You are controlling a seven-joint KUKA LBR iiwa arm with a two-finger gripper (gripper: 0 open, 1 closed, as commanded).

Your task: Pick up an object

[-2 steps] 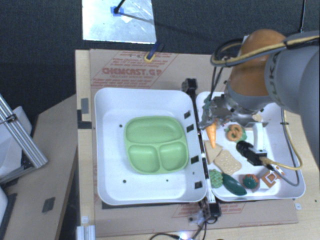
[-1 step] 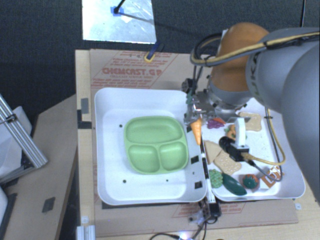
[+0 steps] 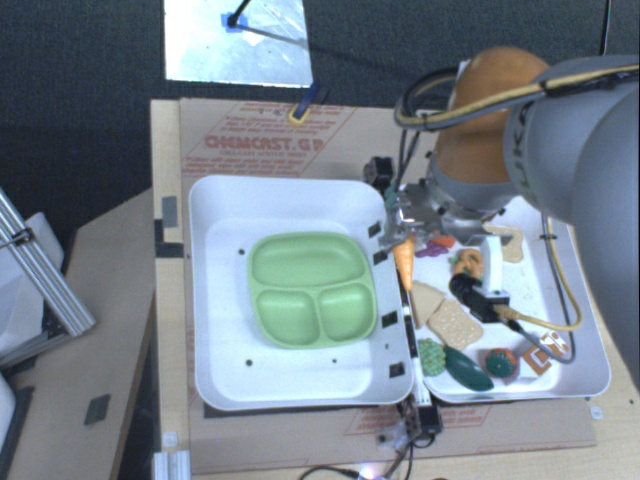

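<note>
Two white bins — the left bin [image 3: 215, 298] at nine o'clock, the right bin [image 3: 585, 353] at three. One green plate [image 3: 312, 288] — three compartments. One carrot [image 3: 404, 261], two crackers [image 3: 455, 321], one broccoli piece [image 3: 431, 356].

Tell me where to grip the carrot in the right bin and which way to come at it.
Probably grip the carrot across its thicker upper part, coming straight down from above. It lies long and narrow along the right bin's left wall, tapering toward its lower tip, so the fingers should close across its width. The wall crowds its left side, leaving little room there.
</note>
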